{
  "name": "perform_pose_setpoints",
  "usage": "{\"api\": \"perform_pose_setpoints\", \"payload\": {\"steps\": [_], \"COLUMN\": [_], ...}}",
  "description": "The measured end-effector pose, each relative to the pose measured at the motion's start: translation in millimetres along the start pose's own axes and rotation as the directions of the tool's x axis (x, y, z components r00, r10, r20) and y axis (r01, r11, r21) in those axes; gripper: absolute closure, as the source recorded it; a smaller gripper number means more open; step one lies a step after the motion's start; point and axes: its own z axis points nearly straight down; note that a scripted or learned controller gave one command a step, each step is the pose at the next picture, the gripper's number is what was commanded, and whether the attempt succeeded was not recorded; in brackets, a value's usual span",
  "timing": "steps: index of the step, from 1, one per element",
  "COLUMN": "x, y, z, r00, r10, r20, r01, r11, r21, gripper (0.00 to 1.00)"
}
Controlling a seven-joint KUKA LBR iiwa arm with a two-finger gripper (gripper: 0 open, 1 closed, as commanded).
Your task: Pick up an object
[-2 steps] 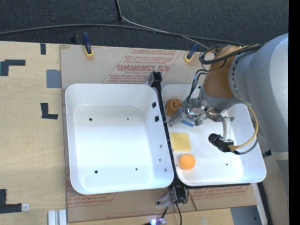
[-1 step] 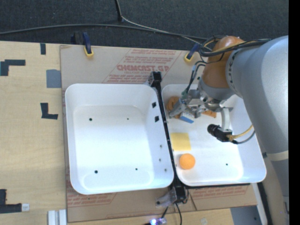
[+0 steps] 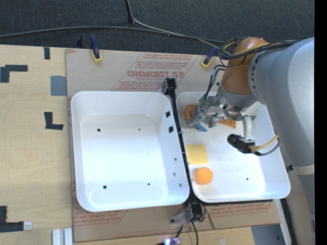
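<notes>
The grey metal jaws [image 3: 200, 120] hang low over the far left corner of the right shallow white plastic bin [image 3: 265, 188], among small orange and blue pieces [image 3: 193, 112]; whether they grip anything cannot be told. A flat yellow square sponge [image 3: 196, 153] and a smooth orange ball [image 3: 204, 175] lie along that bin's left wall, nearer the front edge.

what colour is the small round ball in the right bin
Orange; the small round ball shows clearly in the camera view, beside a flat yellow square.
</notes>
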Motion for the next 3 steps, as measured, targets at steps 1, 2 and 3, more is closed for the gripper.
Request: {"api": "perform_pose_setpoints", "payload": {"steps": [1,2,3], "x": [61.1,80.1,133.6], "y": [29.8,-36.1,-96.5], "z": [-96.4,-89.4,-89.2], "r00": [1.000,1.000,1.000], "r10": [-0.006,0.000,-0.001], "r20": [0.000,0.000,0.000], "r01": [0.006,0.000,0.001], "r11": [1.000,1.000,1.000], "r21": [-0.010,0.005,0.005], "gripper": [1.00,1.00,1.00]}}
